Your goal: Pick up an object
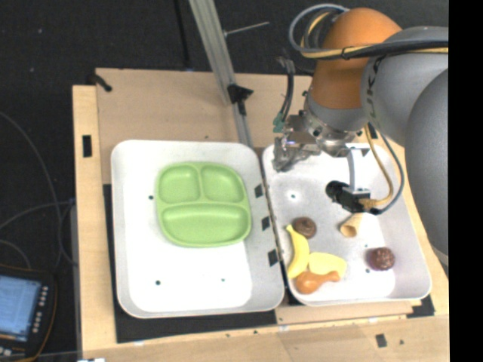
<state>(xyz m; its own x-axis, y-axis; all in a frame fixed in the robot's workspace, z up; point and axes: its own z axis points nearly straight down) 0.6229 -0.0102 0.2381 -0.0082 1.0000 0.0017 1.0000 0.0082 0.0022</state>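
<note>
Over the right bin, nothing picked yet.

Nearest me lie the orange piece (311,280), the yellow wedge (328,263) and the banana (298,250), crowded at the right bin's (411,281) front left, likely awkward to separate; the dark ball (380,258), cone (349,225) and brown doughnut (304,227) sit apart, easier targets. The green divided plate (204,204) rests in the left bin (136,277). My pincer (287,155) hangs at the right bin's far left corner, wrist bent down; I cannot tell its state.
</note>
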